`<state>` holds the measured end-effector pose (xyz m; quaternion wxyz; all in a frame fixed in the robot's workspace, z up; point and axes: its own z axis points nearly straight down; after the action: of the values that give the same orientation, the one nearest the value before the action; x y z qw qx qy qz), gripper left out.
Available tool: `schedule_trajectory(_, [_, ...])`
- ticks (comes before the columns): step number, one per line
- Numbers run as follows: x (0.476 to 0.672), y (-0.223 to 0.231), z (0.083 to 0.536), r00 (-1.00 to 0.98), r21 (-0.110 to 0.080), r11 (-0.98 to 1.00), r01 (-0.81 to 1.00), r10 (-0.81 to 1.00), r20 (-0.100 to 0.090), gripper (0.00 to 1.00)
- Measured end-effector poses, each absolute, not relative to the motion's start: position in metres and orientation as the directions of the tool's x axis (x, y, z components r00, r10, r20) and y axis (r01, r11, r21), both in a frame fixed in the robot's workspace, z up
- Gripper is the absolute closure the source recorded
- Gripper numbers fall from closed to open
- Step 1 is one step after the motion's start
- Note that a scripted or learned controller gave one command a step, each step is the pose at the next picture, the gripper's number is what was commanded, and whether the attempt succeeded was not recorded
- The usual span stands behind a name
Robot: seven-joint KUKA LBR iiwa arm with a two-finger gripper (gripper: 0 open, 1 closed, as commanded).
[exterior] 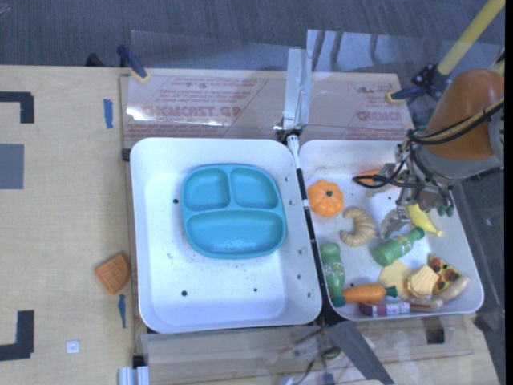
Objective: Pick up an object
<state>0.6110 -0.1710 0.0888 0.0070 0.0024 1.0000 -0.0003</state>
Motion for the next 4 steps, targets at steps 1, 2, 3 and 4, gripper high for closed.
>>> schedule_trajectory(1, [0.588,-0.225,0.089,-0.988,-0.004,0.988,-0.154,-0.154,-0.009,0.0])
schedule_trajectory(2, [0.612,-0.194,0.088,-1.0,-0.001,1.0,0.008,0.008,-0.013,0.0])
schedule_trajectory(3, [0.515,-0.215,0.092,-0.995,0.002,0.995,0.095,0.095,-0.025,0.0])
schedule_trajectory(4, [0.588,-0.113,0.09,-0.983,0.006,0.983,0.183,0.183,-0.015,0.0])
